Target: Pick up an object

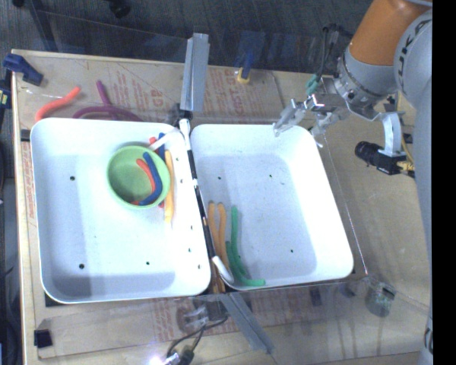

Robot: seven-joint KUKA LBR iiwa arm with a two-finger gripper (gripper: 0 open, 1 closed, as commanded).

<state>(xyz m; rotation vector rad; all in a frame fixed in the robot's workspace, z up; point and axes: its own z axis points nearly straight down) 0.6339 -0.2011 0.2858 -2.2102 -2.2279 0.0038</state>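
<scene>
Pincer: upper right of the frame [302, 120], over the top right corner of the right bin; its thin fingers [287, 117] are spread apart with nothing between them.
Arm: grey with an orange band [381, 30], entering from the upper right.
Writing: faint reddish print on the surface [129, 90] near the top left; too blurred to read.
Left bin [76, 242]: holds a green bowl [125, 177] in its upper right part, with a red curved piece [148, 173] inside; an orange stick [168, 196] lies just beside the bowl.
Right bin [289, 204]: along its lower left wall lie two orange strips [216, 226] and a green strip [235, 253], well apart from the pincer.
</scene>
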